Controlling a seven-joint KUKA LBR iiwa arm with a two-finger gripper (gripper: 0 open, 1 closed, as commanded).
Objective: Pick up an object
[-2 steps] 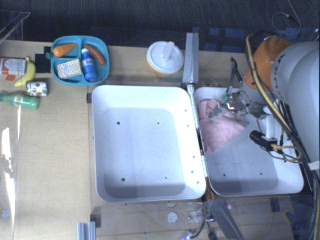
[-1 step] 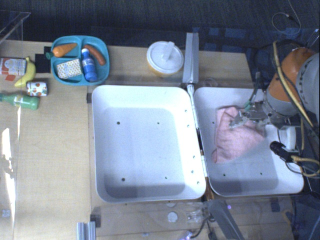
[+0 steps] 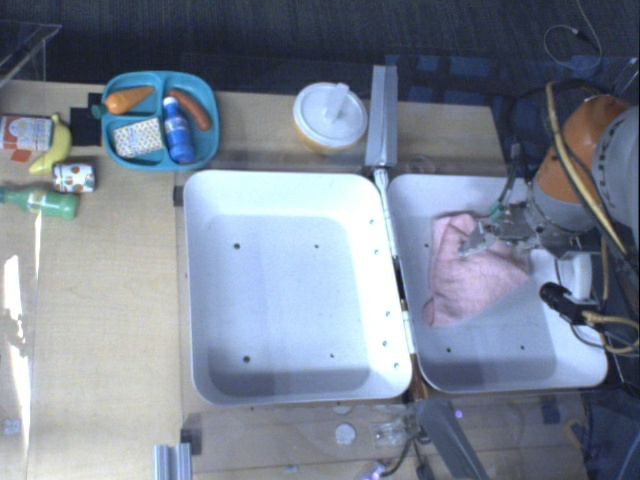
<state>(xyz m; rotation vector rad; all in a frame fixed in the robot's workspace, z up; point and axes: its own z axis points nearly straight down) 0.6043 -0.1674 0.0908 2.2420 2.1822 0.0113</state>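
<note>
Pink cloth point(image 3: 468, 273) lies crumpled in the right bin point(image 3: 500, 368), upper-left part of it; looks soft, light and floppy, so best pinched on a raised fold near its top edge rather than the flat part. Claw point(image 3: 497, 230) sits at the cloth's upper right corner, touching or just above it, and I can't tell if it's apart or together from this angle. Left bin point(image 3: 290, 288) is beside it on the table point(image 3: 90, 318), blue tray point(image 3: 160, 118) of toys at upper left.
</note>
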